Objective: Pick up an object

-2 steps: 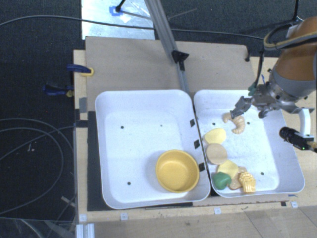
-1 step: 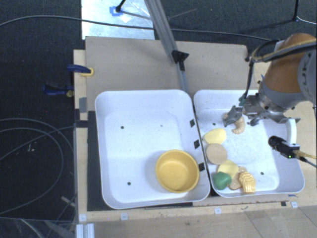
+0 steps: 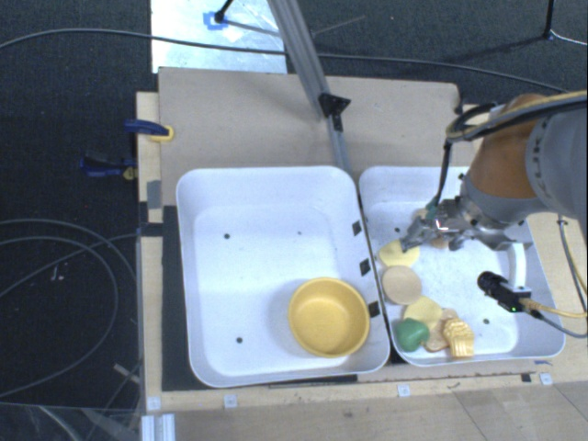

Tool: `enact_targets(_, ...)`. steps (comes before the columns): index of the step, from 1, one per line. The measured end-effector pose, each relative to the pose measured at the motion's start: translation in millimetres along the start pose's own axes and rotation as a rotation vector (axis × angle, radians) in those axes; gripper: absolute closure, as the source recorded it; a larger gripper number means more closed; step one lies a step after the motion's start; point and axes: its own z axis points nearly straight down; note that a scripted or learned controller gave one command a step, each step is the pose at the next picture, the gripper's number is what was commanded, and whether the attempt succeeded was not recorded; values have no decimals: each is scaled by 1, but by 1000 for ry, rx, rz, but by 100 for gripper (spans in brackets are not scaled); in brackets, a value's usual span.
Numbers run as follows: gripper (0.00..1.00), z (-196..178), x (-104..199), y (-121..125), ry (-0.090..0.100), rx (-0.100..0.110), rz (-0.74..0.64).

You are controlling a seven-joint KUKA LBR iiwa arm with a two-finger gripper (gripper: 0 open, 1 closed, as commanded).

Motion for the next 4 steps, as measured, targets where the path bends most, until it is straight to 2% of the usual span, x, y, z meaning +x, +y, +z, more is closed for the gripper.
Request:
enact_targets(1,0,21,0,1,-1,-4,0)
enact_targets(2,100,8,0,3,0,-9,1)
enact_targets(4,100,-95,6,-1,-2,-10,-5)
